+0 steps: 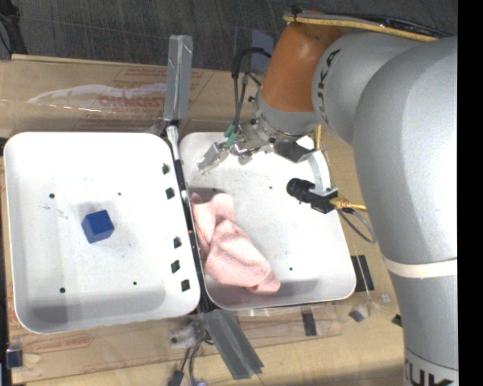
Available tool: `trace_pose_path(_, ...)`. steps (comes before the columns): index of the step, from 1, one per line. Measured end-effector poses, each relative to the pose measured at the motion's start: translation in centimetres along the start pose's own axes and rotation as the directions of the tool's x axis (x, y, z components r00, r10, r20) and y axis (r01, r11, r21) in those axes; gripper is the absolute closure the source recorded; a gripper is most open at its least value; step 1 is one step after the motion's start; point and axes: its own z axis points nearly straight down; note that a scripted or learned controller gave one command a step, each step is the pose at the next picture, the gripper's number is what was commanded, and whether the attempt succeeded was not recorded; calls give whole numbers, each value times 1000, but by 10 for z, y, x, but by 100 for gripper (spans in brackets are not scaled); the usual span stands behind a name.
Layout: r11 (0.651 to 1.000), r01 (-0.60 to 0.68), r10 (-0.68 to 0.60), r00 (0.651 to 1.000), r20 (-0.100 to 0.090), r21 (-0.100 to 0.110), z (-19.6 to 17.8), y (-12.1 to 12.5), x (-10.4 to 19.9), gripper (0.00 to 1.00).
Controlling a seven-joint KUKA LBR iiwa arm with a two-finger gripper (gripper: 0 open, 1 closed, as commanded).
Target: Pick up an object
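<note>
— Are we holding anything yet?
— No. Our gripper (212, 156) hovers over the right bin (322, 248) near its far-left corner, jaws spread and bare. The pink cloth (229, 248) lies below it; the blue cube (98, 225) sits in the left bin (32, 215). The pick remains undone.

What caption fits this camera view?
Gripper hovers over right bin holding pink cloth; blue cube in left bin.
</note>
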Motion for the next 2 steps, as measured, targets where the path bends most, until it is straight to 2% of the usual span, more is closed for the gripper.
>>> trace_pose_path(1,966,-257,257,966,-1,7,64,-44,-36,0)
trace_pose_path(2,975,-221,221,975,-1,2,100,-79,-21,0)
